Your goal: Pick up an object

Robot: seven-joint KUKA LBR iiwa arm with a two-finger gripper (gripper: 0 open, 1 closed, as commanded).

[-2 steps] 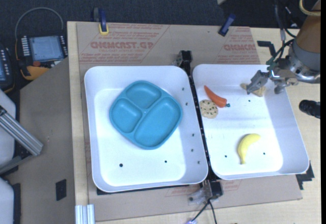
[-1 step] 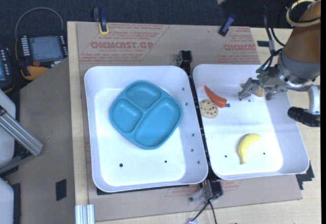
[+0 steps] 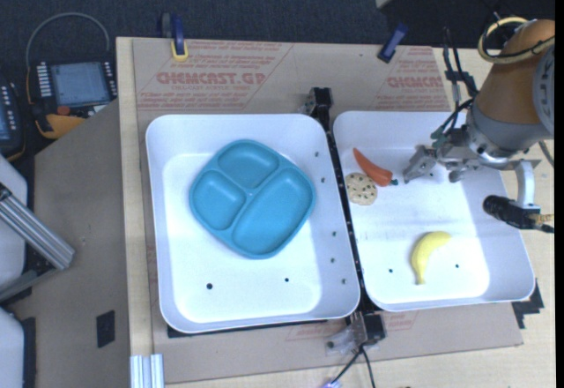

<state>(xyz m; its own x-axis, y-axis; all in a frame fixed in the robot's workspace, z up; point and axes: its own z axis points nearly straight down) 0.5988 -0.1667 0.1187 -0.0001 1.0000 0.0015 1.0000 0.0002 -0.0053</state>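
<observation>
While the end effector [image 3: 411, 173] hovers, the carrot [image 3: 373, 166] lies just beside it.

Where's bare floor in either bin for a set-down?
Left bin: the front strip below the blue plate. Right bin: middle band between cookie and banana. Crowded: the back left, where carrot, cookie and gripper cluster.

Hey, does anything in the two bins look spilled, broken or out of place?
Nothing stands out. The blue divided plate sits flat, slightly turned, in the left bin. The carrot, cookie and banana lie apart in the right bin.
</observation>
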